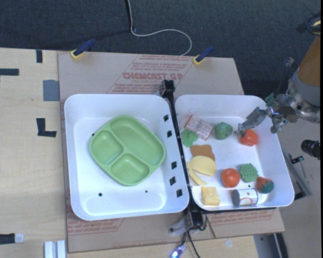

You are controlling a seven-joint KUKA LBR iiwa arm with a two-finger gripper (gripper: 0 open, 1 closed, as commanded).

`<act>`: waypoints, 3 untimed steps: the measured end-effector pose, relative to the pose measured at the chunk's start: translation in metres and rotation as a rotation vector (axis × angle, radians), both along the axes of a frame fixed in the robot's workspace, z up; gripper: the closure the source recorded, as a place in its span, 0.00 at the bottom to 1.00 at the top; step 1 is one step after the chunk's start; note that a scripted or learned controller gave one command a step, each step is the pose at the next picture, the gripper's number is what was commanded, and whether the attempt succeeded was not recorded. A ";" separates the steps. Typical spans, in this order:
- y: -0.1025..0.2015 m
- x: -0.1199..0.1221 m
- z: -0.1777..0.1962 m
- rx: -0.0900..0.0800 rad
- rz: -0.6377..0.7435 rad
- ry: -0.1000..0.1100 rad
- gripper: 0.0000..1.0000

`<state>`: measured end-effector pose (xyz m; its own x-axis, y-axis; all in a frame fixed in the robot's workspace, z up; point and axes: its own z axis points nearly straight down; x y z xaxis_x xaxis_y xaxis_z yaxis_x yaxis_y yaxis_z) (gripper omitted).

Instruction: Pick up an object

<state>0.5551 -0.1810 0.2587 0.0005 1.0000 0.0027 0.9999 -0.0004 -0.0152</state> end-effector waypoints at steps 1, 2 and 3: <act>0.000 0.002 0.004 -0.002 0.002 -0.008 0.00; 0.010 0.006 -0.056 0.000 0.003 -0.002 0.00; 0.004 -0.003 -0.109 -0.001 0.001 -0.004 0.00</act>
